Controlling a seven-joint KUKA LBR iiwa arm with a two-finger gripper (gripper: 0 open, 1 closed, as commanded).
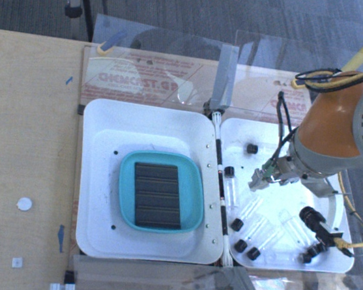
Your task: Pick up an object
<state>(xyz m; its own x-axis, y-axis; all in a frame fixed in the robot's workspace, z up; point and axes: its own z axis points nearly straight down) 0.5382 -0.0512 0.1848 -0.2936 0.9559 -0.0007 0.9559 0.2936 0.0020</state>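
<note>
In the right bin lie several clear tubes with black caps: one along the left wall, a pair near the front and one at the front right. A loose black cap sits toward the back. My gripper hangs low over the middle left of this bin, just right of the tube by the wall. Nothing is visibly held. The grey and orange arm above hides part of the bin's back right.
The left bin holds a teal tray with a dark ribbed block in it. A clear plastic sheet and a grey divider stand behind the bins. A bare wooden bench lies to the left.
</note>
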